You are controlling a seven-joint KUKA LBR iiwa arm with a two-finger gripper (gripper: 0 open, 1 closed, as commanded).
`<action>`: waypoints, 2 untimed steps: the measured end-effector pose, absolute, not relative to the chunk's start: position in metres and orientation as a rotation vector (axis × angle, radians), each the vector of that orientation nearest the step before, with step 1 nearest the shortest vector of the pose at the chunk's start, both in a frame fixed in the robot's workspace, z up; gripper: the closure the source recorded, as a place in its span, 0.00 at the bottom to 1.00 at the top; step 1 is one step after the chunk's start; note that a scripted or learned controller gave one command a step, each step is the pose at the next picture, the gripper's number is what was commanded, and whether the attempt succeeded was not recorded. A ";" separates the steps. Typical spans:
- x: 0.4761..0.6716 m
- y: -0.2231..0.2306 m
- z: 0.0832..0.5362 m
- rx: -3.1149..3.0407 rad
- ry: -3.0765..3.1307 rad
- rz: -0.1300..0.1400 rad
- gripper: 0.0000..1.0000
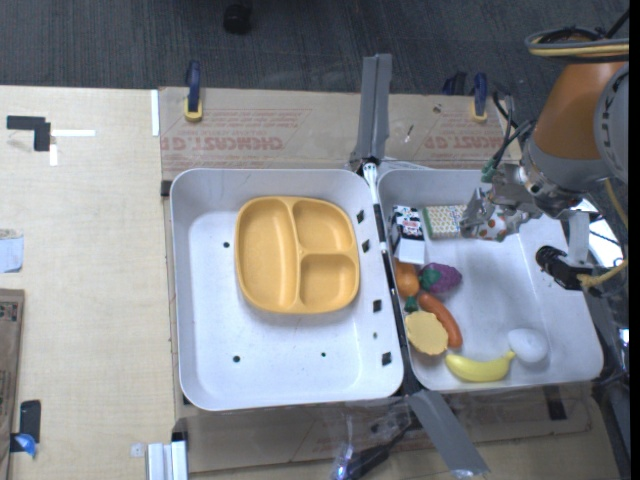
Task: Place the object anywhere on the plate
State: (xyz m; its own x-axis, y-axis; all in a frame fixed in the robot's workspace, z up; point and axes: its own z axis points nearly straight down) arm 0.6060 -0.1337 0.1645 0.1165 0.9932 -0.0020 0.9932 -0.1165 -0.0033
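While the gripper [487, 218] hangs over the far end of the right bin [560, 363], I cannot tell from this slanted view whether it grips anything; something small and mottled sits at its tip, but whether that is a held toy or part of the tool is unclear. Nothing is on the plate [297, 253], which lies well to the side of the tool, across the wall between the bins, in the left bin [200, 368].

Likely candidates for the object lie nearer the camera than the tool: grapes [441, 277], a carrot [440, 315], a banana [479, 366] and a white egg [527, 345], with a small box [408, 224] just beside the tool.

My worry is crowding. Those toys touch one another along the bin wall, so a descent there could nudge a neighbour or catch two at once. A smooth, rounded thing might also slip free in transit, and a low carry could clip the dividing walls before reaching the plate.
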 end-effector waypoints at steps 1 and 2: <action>0.616 -0.055 0.210 -2.149 -2.292 0.002 1.00; 0.597 -0.060 0.204 -1.681 -2.653 0.002 1.00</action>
